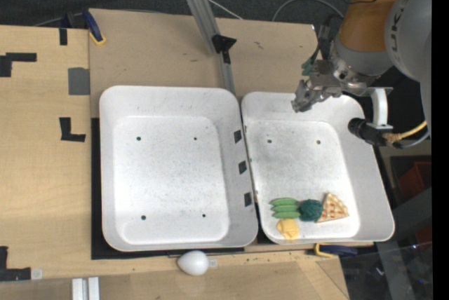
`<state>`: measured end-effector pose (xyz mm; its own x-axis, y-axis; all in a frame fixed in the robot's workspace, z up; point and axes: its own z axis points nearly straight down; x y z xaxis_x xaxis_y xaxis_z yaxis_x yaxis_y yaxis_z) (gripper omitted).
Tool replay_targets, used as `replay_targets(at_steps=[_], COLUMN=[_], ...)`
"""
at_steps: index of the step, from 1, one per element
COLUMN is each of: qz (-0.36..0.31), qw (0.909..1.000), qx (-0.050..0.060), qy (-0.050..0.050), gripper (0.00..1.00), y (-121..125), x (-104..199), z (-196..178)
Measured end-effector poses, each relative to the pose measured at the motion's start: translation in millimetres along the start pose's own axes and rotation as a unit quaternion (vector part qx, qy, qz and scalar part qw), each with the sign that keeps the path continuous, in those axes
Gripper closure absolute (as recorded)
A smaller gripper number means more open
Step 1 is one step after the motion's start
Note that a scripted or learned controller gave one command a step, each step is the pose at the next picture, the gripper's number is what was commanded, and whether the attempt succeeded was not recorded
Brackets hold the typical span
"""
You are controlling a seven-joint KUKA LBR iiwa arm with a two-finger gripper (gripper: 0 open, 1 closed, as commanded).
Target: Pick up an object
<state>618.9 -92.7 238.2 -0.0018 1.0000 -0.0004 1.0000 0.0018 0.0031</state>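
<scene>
End effector [303, 101] at far rim of right bin [365, 151], grip state not discernible, green pods [284, 206], dark green piece [309, 208], pizza slice [332, 209], yellow item [287, 227] clustered at that bin's near edge, left bin [112, 151] adjoining, white egg [193, 263] on counter [42, 172] before it.

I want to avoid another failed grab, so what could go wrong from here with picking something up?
The green pods, dark green piece, yellow piece and waffle wedge lie bunched together, so the gripper may pinch two or push them apart. They also sit close to the right bin's near wall, which could block a finger.
</scene>
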Motion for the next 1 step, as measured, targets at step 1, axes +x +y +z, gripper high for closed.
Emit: replay_targets(at_steps=[1], qz=[-0.003], qw=[1.0000], qx=[0.002], qy=[0.001], gripper=[1.00], y=[-14.1], x=[62.1], z=[-1.2])
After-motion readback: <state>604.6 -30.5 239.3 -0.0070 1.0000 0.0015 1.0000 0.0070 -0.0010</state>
